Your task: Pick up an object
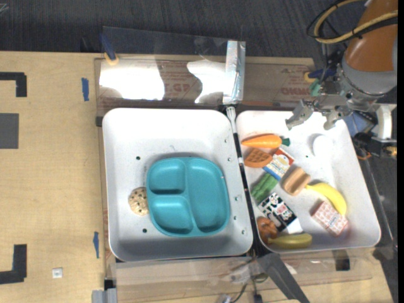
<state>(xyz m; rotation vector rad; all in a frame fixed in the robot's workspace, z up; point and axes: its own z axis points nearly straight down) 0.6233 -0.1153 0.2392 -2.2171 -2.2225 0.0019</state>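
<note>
Beside hotdog [295, 181], curved yellow banana [331, 196]

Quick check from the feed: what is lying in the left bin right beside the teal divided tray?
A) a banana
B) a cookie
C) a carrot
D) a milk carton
B: a round speckled cookie lies on the left bin's floor at the left edge of the teal divided tray, while the banana and carrot lie in the right bin.
</note>
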